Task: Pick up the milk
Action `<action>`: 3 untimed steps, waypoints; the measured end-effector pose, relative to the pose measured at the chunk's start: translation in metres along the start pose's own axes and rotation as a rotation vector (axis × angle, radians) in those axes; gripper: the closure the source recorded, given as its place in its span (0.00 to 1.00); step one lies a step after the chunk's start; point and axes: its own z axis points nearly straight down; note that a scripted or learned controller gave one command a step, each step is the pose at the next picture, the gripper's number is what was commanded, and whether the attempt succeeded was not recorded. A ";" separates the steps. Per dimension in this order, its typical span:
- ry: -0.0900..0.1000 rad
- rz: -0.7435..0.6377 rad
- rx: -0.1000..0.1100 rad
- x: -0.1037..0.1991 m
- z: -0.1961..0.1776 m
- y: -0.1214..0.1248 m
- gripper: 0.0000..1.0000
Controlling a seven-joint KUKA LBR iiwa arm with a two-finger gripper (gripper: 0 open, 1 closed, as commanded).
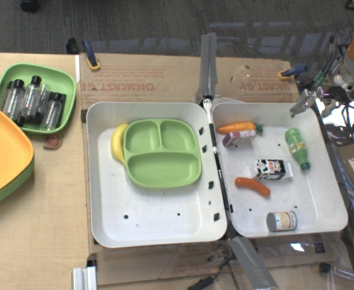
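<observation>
Milk (pixel 270 168) lies untouched at the right bin's (pixel 328 216) centre; gripper (pixel 302 104) hovers beyond its far rim, pincer state indiscernible. Approach pending: descend over the carton.

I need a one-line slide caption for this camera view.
Milk carton lies in the right bin among carrot, sausage, bottle and can; gripper at its far corner.

Even, bright overhead light, perhaps slightly soft focus

Milk carton (pixel 270 168) stands clear above, with sausage (pixel 252 186) just beside, bottle (pixel 297 148) near
</observation>
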 end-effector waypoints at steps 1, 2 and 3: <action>-0.002 -0.004 0.001 0.000 -0.009 0.000 1.00; -0.001 0.417 0.003 -0.001 0.027 -0.017 1.00; -0.001 0.771 0.004 0.026 0.035 -0.032 1.00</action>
